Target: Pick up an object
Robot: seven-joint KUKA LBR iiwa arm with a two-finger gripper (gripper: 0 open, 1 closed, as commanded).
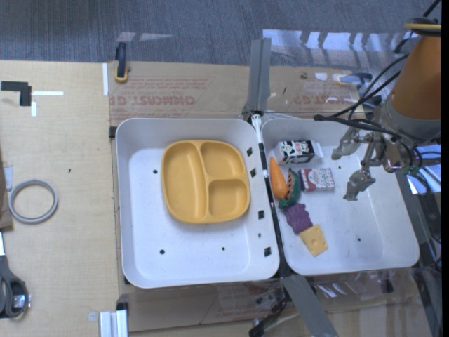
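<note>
Camera view, looking down on two white bins side by side. Over the right bin (393, 248), near its right side: gripper (353, 168), hung from the grey and orange arm (415, 76), fingers (358, 184) pointing down and spread apart, nothing between them. Just left of the jaws: small red-and-white carton (318, 180), lying flat on the bin floor, apart from the fingertips. Farther left and slightly up from the jaws: black-and-white cow-patterned box (295, 151). Against the bin's left wall, well left of the jaws: orange carrot (279, 180) touching a green piece (290, 190). Below those, left and down from the jaws: purple grape bunch (299, 217), then a yellow cheese wedge (314, 239) beside it. Far left of the jaws, in the left bin (140, 258): yellow divided plate (205, 181), upright, three compartments. Beyond the bins, on the wooden bench (63, 258): grey tape ring (31, 201).
</note>
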